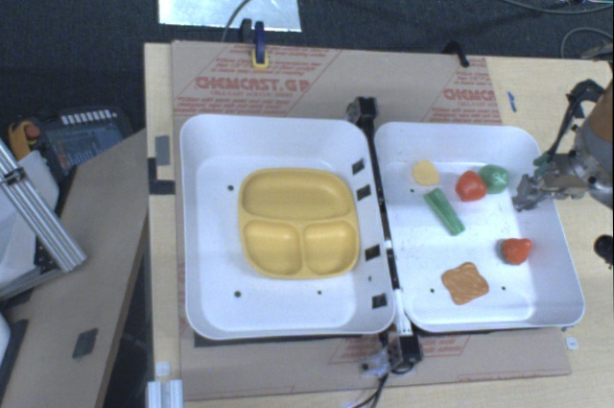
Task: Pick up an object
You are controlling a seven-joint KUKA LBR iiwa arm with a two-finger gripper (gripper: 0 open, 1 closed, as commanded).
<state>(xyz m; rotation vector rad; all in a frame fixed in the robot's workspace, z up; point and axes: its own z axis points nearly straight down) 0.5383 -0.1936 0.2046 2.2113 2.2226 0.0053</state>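
We see two white bins side by side. The left bin (206,204) holds a yellow divided tray (295,222), apparently set apart as a receiving place. The candidate objects lie loose in the right bin (552,300): yellow piece (426,173), green stick (445,211), red piece (470,186), green piece (495,175), a second red piece (516,250) and tan piece (465,282). The gripper (530,193) hangs at this bin's right rim, reaching in from the right, nearest the green piece. Its fingers seem empty, though blur prevents us from judging their spread.
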